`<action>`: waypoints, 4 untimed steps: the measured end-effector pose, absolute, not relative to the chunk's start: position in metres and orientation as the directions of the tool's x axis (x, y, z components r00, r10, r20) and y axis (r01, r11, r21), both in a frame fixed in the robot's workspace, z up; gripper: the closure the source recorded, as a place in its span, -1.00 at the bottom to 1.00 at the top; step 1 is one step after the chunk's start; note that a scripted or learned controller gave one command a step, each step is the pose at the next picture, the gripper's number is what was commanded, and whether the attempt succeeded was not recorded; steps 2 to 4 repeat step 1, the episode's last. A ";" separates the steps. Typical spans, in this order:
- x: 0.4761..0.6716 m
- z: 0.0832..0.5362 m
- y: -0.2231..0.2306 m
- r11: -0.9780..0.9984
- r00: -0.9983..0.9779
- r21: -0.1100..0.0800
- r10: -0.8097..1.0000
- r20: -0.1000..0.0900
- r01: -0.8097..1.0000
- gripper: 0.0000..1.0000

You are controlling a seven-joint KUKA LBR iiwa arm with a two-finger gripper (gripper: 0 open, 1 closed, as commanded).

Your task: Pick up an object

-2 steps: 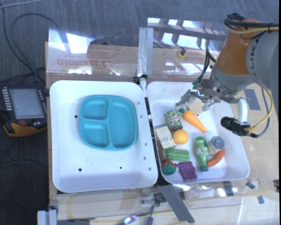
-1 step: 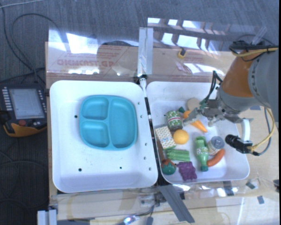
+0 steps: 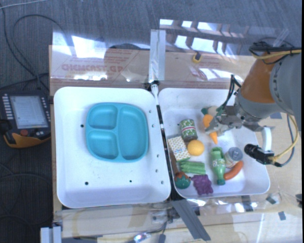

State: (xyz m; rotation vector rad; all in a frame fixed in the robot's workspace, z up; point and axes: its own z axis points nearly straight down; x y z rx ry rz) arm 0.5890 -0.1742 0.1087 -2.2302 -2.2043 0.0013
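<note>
Orange carrot (image 3: pixel 207 120) apparently touching gripper (image 3: pixel 216 127) (right bin (image 3: pixel 253 186)).

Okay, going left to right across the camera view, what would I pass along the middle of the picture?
Handheld control pendant → blue divided plate in the left bin → checkered block → yellow ball → green bottle → gripper.

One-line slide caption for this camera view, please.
Arm's tool hovers over toy food in the right bin; blue divided plate sits in the left bin.

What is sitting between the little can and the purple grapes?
In the camera view, between the can and the grapes lie a yellow ball and a green vegetable.
</note>
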 end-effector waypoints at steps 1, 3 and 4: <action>0.622 0.197 -0.189 -0.049 0.049 0.000 0.999 -0.002 0.999 1.00; 0.622 0.197 -0.189 -0.049 0.049 0.000 0.999 -0.002 0.999 1.00; 0.622 0.197 -0.189 -0.049 0.049 0.000 0.999 -0.002 0.999 1.00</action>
